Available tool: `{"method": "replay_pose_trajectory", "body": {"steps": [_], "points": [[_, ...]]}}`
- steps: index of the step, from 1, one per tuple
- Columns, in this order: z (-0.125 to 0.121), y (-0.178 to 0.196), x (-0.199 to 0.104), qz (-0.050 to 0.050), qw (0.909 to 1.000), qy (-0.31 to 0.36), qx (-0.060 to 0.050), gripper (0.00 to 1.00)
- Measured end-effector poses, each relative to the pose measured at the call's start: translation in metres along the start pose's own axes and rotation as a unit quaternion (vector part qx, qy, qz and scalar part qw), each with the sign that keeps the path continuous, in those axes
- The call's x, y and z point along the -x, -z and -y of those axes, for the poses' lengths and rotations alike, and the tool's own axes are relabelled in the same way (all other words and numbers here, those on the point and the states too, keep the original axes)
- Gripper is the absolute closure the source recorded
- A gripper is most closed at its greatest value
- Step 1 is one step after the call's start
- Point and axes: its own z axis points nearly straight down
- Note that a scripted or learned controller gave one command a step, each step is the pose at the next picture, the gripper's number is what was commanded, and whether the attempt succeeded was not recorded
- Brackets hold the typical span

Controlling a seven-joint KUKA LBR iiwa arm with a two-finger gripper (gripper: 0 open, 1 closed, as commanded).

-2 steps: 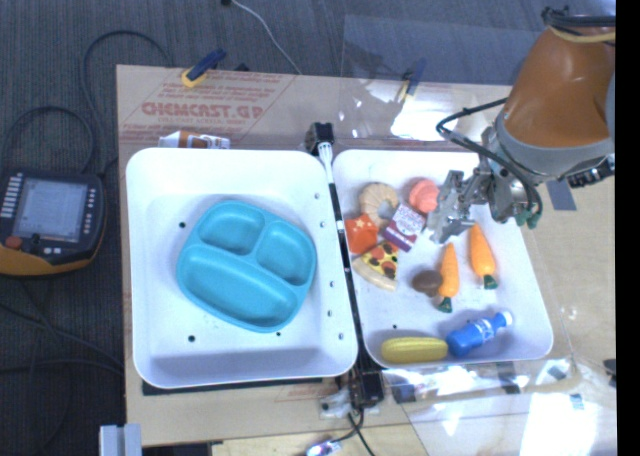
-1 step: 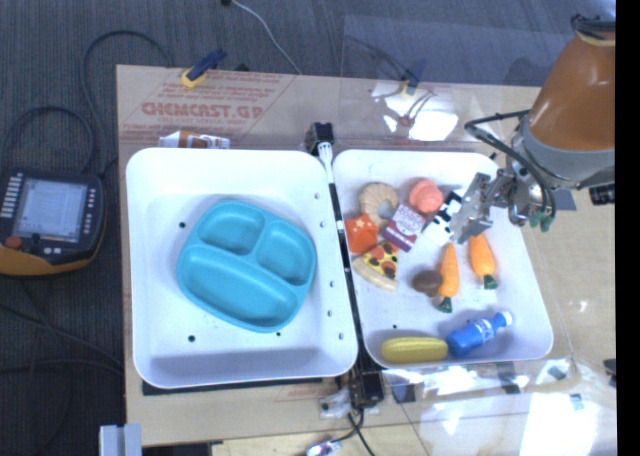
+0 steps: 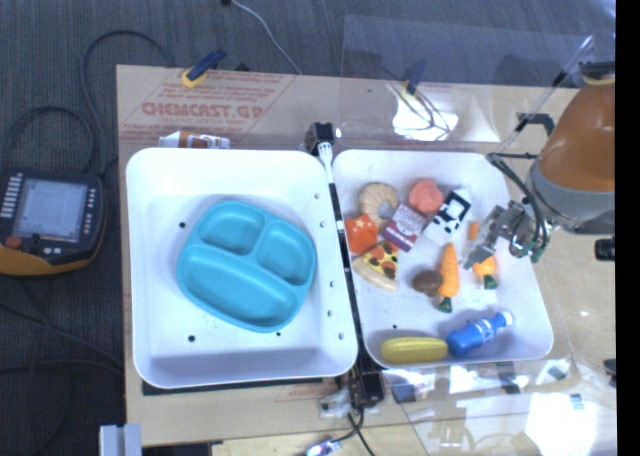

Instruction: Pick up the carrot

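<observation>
The carrot point(image 3: 449, 271) lies in the right bin point(image 3: 520, 339) toward its right wall, long axis roughly upright. The hand point(image 3: 497, 236) hovers just right of it; whether released or clenched, I cannot tell.

Glossy white plastic bins point(image 3: 240, 369), smooth matt blue plastic tray point(image 3: 247, 264), bare wooden bench point(image 3: 150, 114)
</observation>
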Motion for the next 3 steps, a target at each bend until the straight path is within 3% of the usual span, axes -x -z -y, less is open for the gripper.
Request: {"method": "replay_pose_trajectory", "body": {"steps": [1,2,3], "points": [[-0.017,-0.012,-0.080,-0.002,0.9831,-0.183,0.000,1.00],[-0.013,-0.073,-0.075,0.006,1.0000,-0.004,0.004,1.00],[0.041,-0.072,-0.012,0.011,0.9737,0.228,0.003,1.00]]}}
